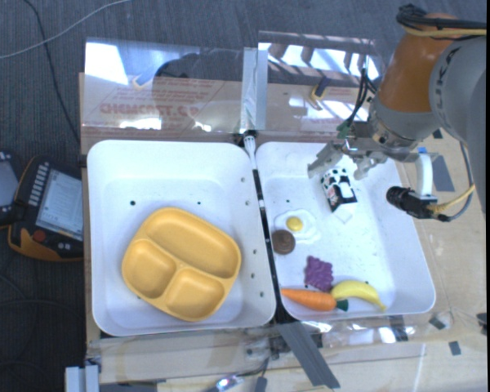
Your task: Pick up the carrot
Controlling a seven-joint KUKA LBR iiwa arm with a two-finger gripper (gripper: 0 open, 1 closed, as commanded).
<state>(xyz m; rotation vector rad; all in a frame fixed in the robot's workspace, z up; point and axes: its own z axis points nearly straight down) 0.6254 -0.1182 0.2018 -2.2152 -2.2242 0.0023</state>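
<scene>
With its fingers spread and clasping nothing, the gripper (pixel 340 163) hovers at twelve o'clock in the right bin (pixel 408 251) over a black-and-white toy cow (pixel 339 189), while the carrot (pixel 308 299) lies at six o'clock, touching the banana (pixel 359 292).

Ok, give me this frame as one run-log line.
carrot: front of right bin, ungrasped | gripper: over black-and-white item, far from carrot | pick: not done

1 fixed camera looks down at a slant on both bins (pixel 180 158).
</scene>
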